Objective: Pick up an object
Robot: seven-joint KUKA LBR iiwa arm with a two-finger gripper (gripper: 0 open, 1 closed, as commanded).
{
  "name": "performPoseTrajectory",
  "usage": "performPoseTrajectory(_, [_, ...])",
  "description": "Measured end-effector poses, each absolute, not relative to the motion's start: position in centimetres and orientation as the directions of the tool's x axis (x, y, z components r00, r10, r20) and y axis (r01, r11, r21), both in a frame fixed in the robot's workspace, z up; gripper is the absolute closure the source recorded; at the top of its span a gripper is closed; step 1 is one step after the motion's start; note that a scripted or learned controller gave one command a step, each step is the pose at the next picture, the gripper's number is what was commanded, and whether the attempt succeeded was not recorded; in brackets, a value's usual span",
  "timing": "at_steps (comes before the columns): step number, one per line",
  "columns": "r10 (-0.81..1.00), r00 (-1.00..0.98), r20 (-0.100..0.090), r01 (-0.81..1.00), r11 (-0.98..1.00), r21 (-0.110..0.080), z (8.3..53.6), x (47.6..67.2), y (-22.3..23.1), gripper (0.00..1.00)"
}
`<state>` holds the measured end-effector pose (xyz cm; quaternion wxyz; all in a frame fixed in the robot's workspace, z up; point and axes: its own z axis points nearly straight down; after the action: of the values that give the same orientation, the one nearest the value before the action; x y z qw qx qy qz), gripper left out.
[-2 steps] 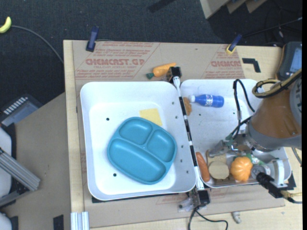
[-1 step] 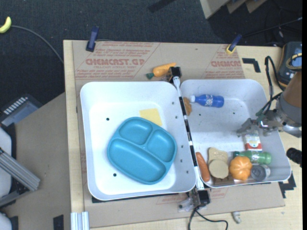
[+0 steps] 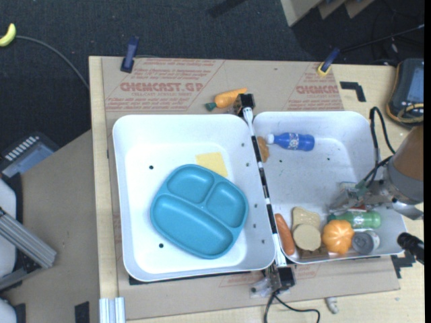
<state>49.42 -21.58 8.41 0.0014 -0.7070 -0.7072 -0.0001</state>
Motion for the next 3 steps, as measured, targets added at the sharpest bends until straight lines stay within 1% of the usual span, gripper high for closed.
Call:
performPoseTrajectory(1, [1.0, 0.001, 0.0, 1.0, -0.001, 0.001, 9.4, 49.5, -21.6, 1.0])
performPoseTrajectory(2, [1.0, -0.002, -0.001, 1.0, 0.002, 0.004, 18.8, 57.4, -19.5, 1.0])
performPoseTrajectory(3, [1.0, -0.002, -0.001, 1.0, 0.002, 0.003, 26.6, 60.9, -18.0, 1.0])
